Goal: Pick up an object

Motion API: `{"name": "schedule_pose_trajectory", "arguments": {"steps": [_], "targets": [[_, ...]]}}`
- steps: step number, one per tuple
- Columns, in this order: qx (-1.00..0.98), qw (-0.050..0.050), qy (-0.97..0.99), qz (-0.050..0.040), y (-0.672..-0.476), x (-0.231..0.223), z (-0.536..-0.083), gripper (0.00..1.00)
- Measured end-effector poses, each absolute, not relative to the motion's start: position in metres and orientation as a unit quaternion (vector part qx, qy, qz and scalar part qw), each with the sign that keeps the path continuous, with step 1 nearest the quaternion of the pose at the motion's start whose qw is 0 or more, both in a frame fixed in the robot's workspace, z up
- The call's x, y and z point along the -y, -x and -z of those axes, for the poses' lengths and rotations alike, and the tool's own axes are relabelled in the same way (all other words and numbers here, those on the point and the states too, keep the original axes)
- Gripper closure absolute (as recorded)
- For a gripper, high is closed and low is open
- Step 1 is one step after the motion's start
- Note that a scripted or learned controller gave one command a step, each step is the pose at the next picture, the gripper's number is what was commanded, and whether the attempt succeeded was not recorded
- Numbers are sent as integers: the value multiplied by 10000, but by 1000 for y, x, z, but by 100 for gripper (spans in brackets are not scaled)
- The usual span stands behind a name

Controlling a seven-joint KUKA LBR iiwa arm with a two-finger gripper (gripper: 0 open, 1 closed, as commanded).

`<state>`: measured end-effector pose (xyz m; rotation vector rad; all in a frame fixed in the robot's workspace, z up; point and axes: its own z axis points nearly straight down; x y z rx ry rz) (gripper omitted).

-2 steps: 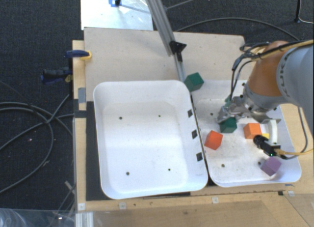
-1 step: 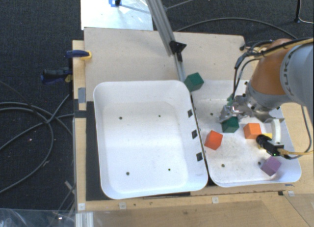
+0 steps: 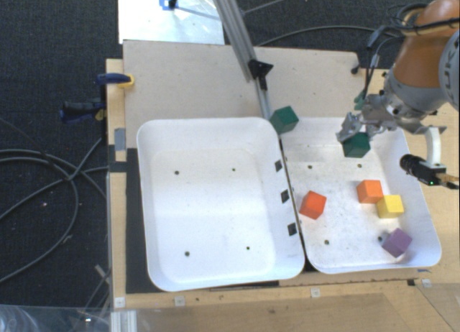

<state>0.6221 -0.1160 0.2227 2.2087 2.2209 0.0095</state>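
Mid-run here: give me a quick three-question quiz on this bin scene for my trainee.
1. Which block sits just below the end effector in the camera view? A) orange cube B) small dark green cube C) purple cube
2. True or false: the small yellow cube lies right beside the small orange cube.
3. Fill in: the small purple cube lies in the ___ shallow white bin, as the camera sees it.

Key: 1 B; 2 true; 3 right.

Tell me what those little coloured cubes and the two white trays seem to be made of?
The small orange cube, yellow cube and purple cube look like painted wood or foam: flat matte faces, no glare. I cannot tell which. The shallow white trays look like moulded plastic: rounded corners, smooth rims, a slight sheen.
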Motion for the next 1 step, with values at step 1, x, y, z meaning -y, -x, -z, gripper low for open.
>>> {"name": "schedule_pose_trajectory", "arguments": {"steps": [1], "targets": [[-7114, -20, -7028, -9, -573, 26, -221, 100]]}}
